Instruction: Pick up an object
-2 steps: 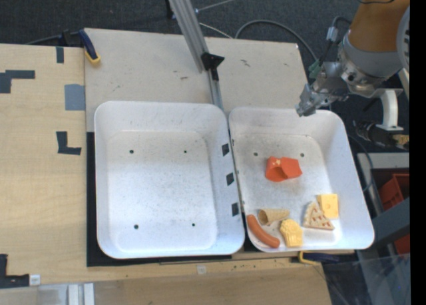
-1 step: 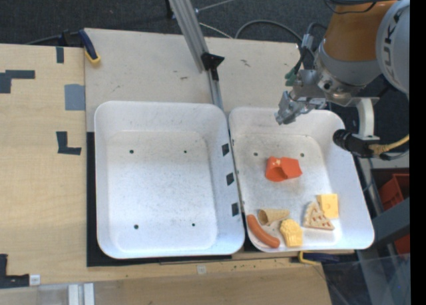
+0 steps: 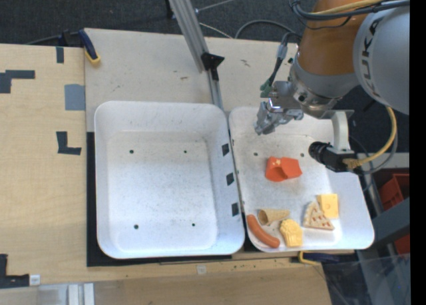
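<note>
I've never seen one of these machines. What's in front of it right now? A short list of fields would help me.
arm: grey with orange band, reaching in from the right
gripper: above the far end of the right white bin, nothing seen between its fingers
right bin holds: orange block, red sausage, yellow cheese wedge, toast slice, cone, yellow corn piece
left white bin: beside the right one

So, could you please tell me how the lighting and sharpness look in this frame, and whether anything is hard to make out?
In the camera view, light is even and soft; both white bins read bright without harsh glare. The gripper is slightly soft and casts only a faint shadow on the bin floor. The orange object and the small food pieces are reasonably sharp; the background above the bench is dark.
</note>
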Motion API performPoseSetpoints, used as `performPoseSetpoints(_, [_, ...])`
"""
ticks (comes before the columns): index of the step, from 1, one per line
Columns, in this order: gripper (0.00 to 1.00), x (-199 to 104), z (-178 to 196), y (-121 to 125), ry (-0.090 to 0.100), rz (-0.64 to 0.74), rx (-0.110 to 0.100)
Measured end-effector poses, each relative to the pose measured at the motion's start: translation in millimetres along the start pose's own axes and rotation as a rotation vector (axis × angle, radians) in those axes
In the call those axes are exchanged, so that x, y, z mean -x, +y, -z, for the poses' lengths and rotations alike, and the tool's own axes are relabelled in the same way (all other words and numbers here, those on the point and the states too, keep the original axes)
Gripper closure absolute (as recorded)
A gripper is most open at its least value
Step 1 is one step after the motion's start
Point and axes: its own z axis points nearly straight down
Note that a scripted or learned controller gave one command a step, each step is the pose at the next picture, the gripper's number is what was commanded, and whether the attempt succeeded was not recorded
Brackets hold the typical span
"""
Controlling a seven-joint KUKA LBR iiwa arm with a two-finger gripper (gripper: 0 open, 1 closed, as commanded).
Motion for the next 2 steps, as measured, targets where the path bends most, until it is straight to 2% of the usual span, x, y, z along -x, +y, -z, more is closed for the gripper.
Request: performPoseSetpoints(2, [1.00, -91.9, -20.8, -9.9, -0.001, 0.000, -0.002])
